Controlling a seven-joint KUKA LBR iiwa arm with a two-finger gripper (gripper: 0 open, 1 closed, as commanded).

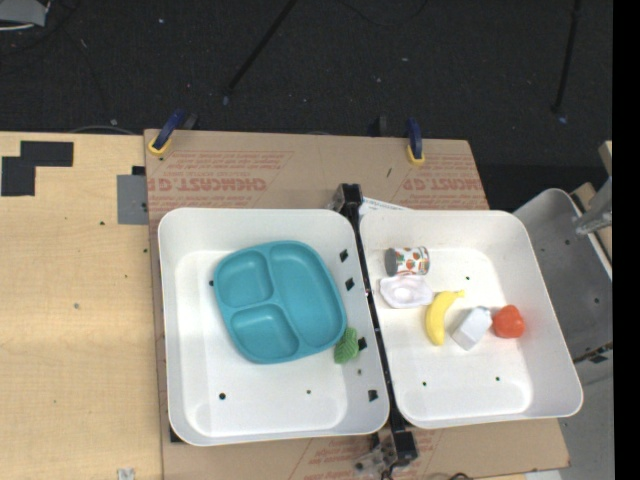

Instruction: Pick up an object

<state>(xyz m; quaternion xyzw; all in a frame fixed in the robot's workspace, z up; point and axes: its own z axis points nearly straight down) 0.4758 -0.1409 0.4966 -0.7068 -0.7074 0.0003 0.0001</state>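
Two white bins sit side by side on a sheet of printed cardboard (300,173), which two clamps hold at its far edge, one at the left corner (160,146) and one further right (415,148). To the left of the cardboard lies bare light wood bench (70,318).

The left bin (200,418) holds a teal divided plate (280,300) with three compartments, lying flat and taking up most of the floor. A small green leafy piece (346,348) touches the plate's near right corner, close to the wall shared with the other bin.

All the smaller candidates for picking are in the right bin (500,398), gathered in its middle and far left part. A printed cup (408,260) lies on its side near the far left. Just in front of it sits a small pale lilac-white dish (404,292). A yellow banana (440,316) lies beside the dish, its upper end touching or nearly touching it. A white block (472,327) presses against the banana's right side, and a red-orange round object (509,322) sits just beside the block. These three crowd one another, so each has a neighbour at its flank. The near half of this bin's floor is bare.

A grey metal plate (560,218) stands outside the right bin's far right corner.

Whether the pincer is open or closed cannot be told from this view
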